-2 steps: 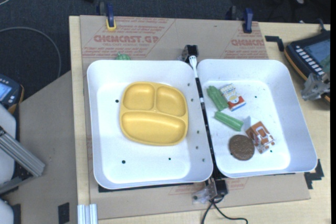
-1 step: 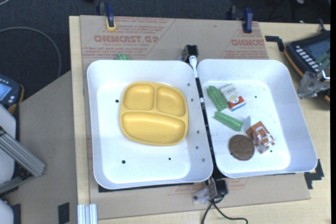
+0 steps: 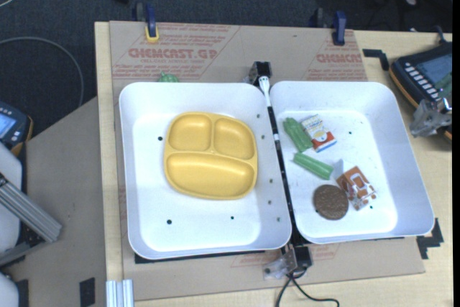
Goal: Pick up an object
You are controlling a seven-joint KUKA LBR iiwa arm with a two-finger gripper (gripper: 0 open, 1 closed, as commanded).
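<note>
Two white bins sit side by side on the bench (image 3: 65, 154). The left bin (image 3: 140, 154) holds one big yellow plate (image 3: 210, 154) with three sections. It lies flat and is wide, so it looks hard to pinch.

The right bin (image 3: 388, 126) holds the small things, so that is the place to pick from. There are two green sticks (image 3: 296, 134), a little white and red box (image 3: 317, 133), a round brown disc (image 3: 330, 202) and an orange and white packet (image 3: 357, 187). The box touches the upper green stick. The disc and the packet lie just beside each other. The lower green stick has a bit more room around it, so I think it is the easiest one to grab.

A grey part at the right edge looks like the gripper (image 3: 430, 118), off to the side of the right bin. It is over nothing to pick. I cannot tell if it is released or clenched.

Nothing is picked up yet.
</note>
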